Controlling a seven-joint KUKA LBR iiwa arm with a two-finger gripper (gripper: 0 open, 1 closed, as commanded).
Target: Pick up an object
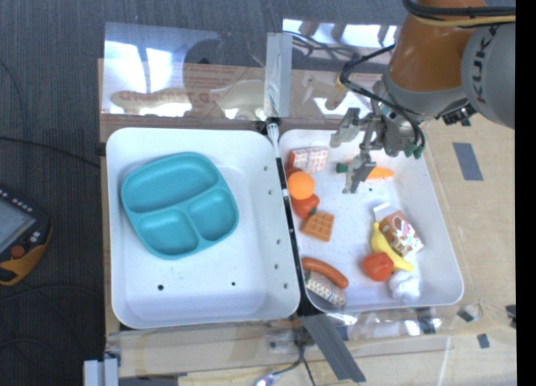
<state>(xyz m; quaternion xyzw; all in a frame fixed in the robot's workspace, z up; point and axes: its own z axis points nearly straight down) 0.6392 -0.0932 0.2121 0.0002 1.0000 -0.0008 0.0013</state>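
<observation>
Toys crowd the right bin (440, 234), and the gripper (356, 154) hangs over its far half, fingers spread apart with nothing between them. Just to the gripper's right, almost touching one fingertip, lies a small orange carrot-like piece (381, 173); it is short and tapered, and its long axis runs roughly left to right across the bin, though which end is the tip I cannot tell. To the gripper's left sits a pale patterned block (309, 159), and just below that an orange ball (301, 184) resting against a red piece (306, 203). A square waffle (318, 226) lies below and slightly left of the gripper, flat on the bin floor. Farther below and to the right, well apart from the gripper, a yellow banana (384, 248) lies under a printed packet (399, 234), with a red tomato (378, 266) beside them and something white (406, 286) near the corner. At the near-left edge of this bin a sausage (325, 271) lies aslant over a speckled item (327, 292). Nothing stands between the gripper and the carrot-like piece. The left bin (151, 292), well to the gripper's left, holds a teal divided plate (178, 204). Both bins rest on the counter (481, 208).
</observation>
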